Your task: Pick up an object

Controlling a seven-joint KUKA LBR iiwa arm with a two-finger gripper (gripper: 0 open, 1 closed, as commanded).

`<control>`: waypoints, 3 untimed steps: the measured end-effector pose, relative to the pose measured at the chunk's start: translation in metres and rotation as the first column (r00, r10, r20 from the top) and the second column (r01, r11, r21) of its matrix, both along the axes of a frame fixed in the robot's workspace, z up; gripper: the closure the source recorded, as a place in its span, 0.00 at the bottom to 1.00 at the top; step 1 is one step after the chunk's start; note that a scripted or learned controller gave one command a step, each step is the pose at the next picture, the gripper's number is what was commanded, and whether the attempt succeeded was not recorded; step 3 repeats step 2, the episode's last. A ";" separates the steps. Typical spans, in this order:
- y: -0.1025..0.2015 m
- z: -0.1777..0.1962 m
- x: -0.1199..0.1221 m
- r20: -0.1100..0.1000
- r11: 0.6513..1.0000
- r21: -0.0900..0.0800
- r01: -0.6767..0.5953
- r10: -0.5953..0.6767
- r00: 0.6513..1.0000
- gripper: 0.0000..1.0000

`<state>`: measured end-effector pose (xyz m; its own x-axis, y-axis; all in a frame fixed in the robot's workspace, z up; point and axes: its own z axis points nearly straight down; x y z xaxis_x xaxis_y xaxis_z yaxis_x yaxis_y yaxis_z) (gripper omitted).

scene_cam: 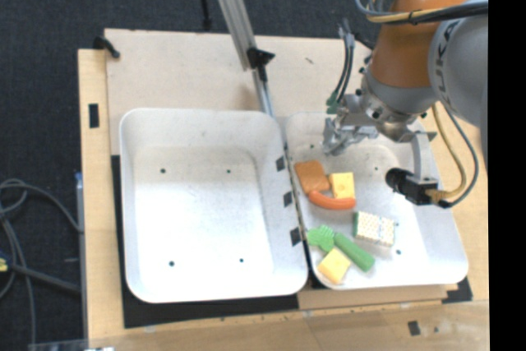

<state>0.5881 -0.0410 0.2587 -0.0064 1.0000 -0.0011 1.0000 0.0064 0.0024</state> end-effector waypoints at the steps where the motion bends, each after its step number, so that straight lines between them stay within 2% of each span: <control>1: 0.053 -0.013 0.020 0.000 1.000 0.001 0.000 0.000 1.000 1.00; 2: 0.109 -0.019 0.032 0.000 1.000 0.001 -0.001 0.001 1.000 1.00; 3: 0.109 -0.019 0.032 0.000 1.000 0.001 -0.001 0.001 1.000 1.00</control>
